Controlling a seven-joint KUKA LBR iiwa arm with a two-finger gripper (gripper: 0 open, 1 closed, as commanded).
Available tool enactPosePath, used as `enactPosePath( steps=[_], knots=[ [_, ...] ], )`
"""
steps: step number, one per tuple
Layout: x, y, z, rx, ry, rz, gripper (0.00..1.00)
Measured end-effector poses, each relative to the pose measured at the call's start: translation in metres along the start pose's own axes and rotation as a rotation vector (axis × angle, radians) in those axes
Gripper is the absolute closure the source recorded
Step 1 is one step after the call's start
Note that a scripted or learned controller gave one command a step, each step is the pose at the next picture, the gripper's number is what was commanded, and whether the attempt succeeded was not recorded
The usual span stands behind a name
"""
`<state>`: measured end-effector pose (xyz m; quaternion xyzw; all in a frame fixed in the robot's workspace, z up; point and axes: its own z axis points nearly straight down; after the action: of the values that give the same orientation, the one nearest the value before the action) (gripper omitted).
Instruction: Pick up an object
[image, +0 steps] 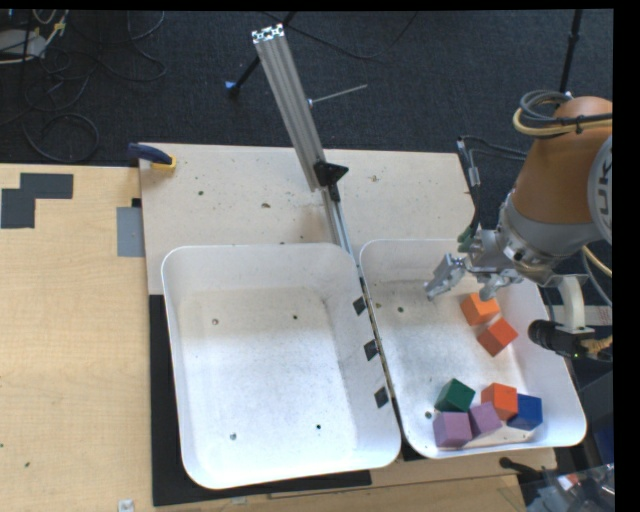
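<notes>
Camera view: we note the jaws spread wide and empty, low over the right bin, beside two orange blocks lying loose there, likely aligning for a grasp.

Arm reaches in from right, claw lowered, fingers spread.

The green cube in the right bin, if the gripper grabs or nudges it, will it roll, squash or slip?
The green cube has flat faces, so it would probably slide rather than roll. It looks rigid and likely light. It touches a purple cube, so a push may shift both.
</notes>
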<state>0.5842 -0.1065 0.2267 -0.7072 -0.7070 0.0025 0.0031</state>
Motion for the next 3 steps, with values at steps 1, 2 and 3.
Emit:
enactPosePath(
  steps=[1,2,3],
  knots=[
    [-0.002,0.008,0.051,0.001,0.0,0.001,0.0],
    [0.003,-0.002,0.11,0.002,0.001,0.001,0.0],
    [0.0,-0.001,0.096,-0.003,0.0,0.01,1.0]
  ],
)
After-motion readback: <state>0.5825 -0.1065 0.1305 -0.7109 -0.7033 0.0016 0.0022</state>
